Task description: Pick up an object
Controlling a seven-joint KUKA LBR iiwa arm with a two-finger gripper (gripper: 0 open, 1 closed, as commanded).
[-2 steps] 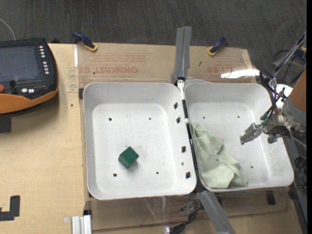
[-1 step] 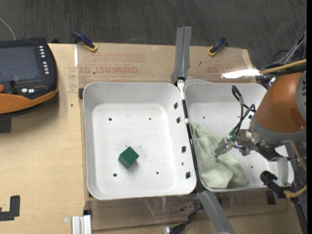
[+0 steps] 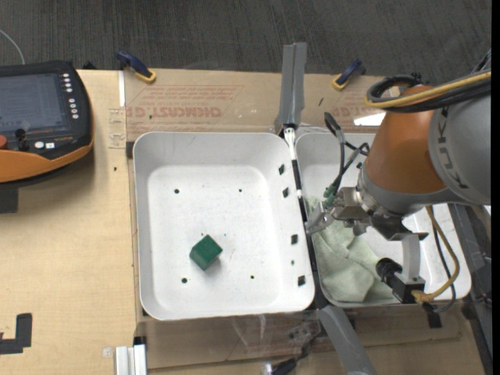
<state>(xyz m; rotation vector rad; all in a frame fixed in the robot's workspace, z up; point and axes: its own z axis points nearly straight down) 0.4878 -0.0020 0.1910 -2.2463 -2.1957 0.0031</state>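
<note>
Looking from the near edge of the bench (image 3: 62,287), we see its bare cardboard-brown top at about seven o'clock, with a small black mark close to the rim. Just beyond lies the left bin (image 3: 152,209), shallow and white, and on its floor sits a green block (image 3: 206,252), toward six o'clock of that bin and well apart from every wall. A few dark dots are scattered over the bin floor around it.

At three o'clock from the block, across the divider, we find the right bin (image 3: 312,151). A pale green cloth (image 3: 348,268) lies crumpled over its near half. The tool (image 3: 328,213) hangs above that cloth near the bin's left wall, below the arm (image 3: 406,158), whose orange band and grey body cover much of the bin. We cannot tell whether the tool is spread or pressed together, since cables and the wrist crowd it; nothing is plainly seen between its tips. The block stays in the other bin, well apart from the tool.

Farther off, at ten o'clock, a teach pendant (image 3: 39,123) with an orange rim rests on the bench. At twelve o'clock two blue and yellow clamps (image 3: 134,66) grip the far edge.
</note>
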